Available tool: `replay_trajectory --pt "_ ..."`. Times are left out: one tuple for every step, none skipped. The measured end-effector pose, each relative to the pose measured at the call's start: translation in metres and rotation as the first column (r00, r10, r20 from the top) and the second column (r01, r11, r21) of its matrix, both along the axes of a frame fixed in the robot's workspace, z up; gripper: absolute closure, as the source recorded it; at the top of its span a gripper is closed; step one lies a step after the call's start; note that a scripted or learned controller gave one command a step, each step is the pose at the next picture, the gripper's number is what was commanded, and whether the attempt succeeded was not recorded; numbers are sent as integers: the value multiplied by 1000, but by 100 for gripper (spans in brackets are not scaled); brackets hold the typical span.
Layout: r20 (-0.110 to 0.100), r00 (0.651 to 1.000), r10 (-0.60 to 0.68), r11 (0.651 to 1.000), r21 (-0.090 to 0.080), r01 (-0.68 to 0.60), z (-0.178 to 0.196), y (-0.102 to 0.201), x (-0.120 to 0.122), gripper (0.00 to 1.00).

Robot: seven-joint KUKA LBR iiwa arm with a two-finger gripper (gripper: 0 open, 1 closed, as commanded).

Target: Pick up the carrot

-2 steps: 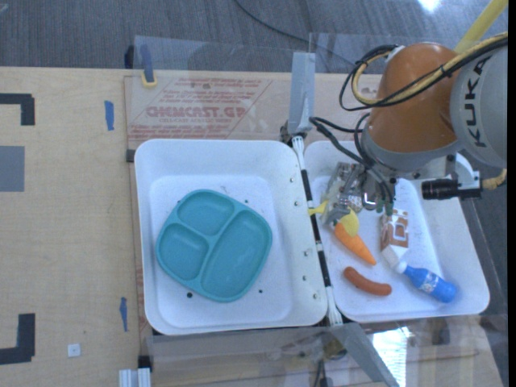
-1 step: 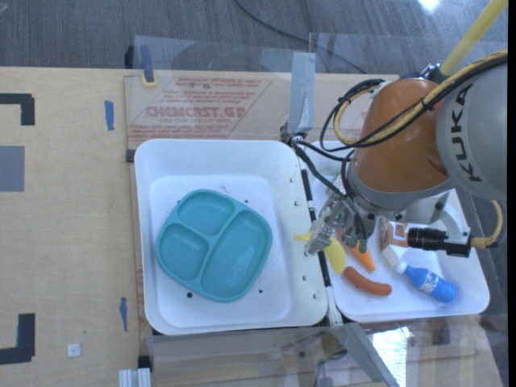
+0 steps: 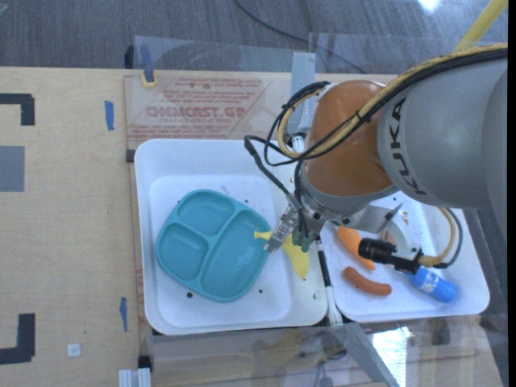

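Gripper hung over the ridge between the two bins, by the blue plate and a yellow piece. Jaw state: cannot tell. Carrot lay in right bin, near a sausage.

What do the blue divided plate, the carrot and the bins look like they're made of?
The blue divided plate looks like molded plastic: one even teal color and soft rounded dividers. The carrot seems a plastic toy, uniformly bright orange and smooth, though partly hidden. The bins look like thin white plastic with rounded rims and a faint sheen.
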State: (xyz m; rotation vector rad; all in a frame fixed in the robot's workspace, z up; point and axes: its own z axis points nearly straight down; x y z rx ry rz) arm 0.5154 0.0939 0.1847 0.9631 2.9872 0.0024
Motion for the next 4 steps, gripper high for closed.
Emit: replay_trajectory --pt "-5 941 -339 941 -1 339 0 -92 -15 100" --pt "1 850 -526 850 0 526 67 -151 -24 100" --pt "0 851 -525 851 0 525 67 -151 -24 0" --pt "-4 870 -494 870 -1 494 0 -114 18 0"
